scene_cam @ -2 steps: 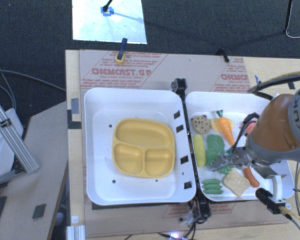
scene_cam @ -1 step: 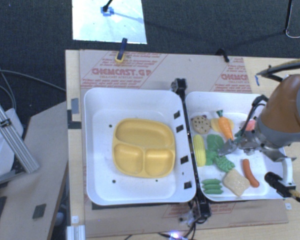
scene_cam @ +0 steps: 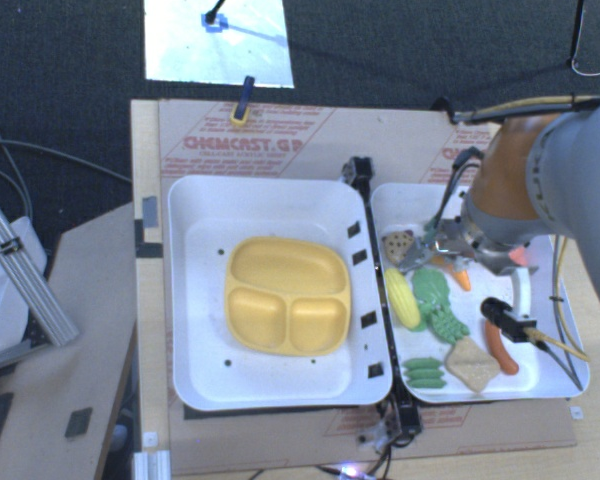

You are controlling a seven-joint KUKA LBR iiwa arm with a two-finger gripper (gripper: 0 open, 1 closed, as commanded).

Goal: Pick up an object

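While the grey arm (scene_cam: 570, 168) reaches in from the right, its gripper (scene_cam: 432, 251) hangs low over the upper part of the right bin (scene_cam: 555, 373), just above a cookie (scene_cam: 397, 241) and close to a green toy (scene_cam: 438, 303). Whether its jaws are apart or together cannot be told, and nothing is visibly held. Lying in that bin are a yellow corn cob (scene_cam: 402, 298), an orange carrot (scene_cam: 461, 277), a red sausage (scene_cam: 501, 349), a slice of bread (scene_cam: 471, 365) and a green pea pod (scene_cam: 424, 372). A yellow tray (scene_cam: 285, 295) with 3 compartments sits in the left bin (scene_cam: 195, 268).
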